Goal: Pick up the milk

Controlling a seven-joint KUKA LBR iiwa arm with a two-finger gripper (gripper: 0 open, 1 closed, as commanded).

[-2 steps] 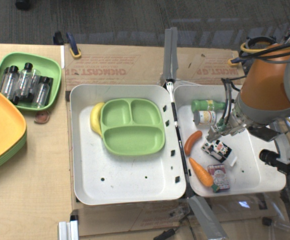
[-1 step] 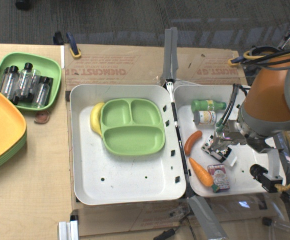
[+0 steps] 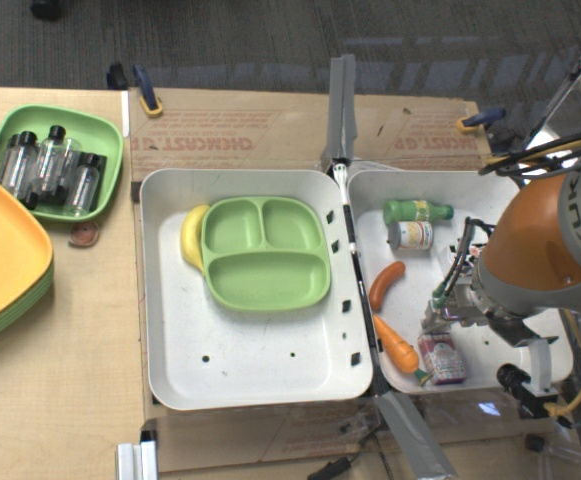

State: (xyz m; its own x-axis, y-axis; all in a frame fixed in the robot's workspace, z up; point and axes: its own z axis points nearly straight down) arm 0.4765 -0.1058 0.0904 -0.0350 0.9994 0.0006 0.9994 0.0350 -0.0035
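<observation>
The arm (image 3: 545, 243) reaches in from the right and hangs low over the near part of the right bin (image 3: 470, 183). Its jaws (image 3: 442, 313) are pointed down just above a small carton with a pink-purple label, which I take to be the milk (image 3: 442, 358). The carton lies on its side on the bin floor near the front rim. How far the jaws are open I cannot tell, since the wrist and cabling hide the tips. Nothing is seen between them, so the milk does not look grasped.

A carrot (image 3: 397, 345) lies just left of the milk, close enough that it may be touching. That crowds the left side and probably explains the approach from above and the right. Farther back are a red sausage (image 3: 387, 282), a small can (image 3: 412, 235) and a green bottle (image 3: 417, 210), all well clear of the jaws.

The left bin (image 3: 170, 348) holds a green divided plate (image 3: 265, 253) with a yellow thing (image 3: 191, 236) tucked under its left edge. On the tabletop (image 3: 60, 368) at far left sit a green tray of vials (image 3: 55, 163) and a stack of orange plates (image 3: 5, 258), none of which matter here.

I judge the step to be the final descent onto the milk. The risk is nudging the carrot or pinching the carton's soft end.
</observation>
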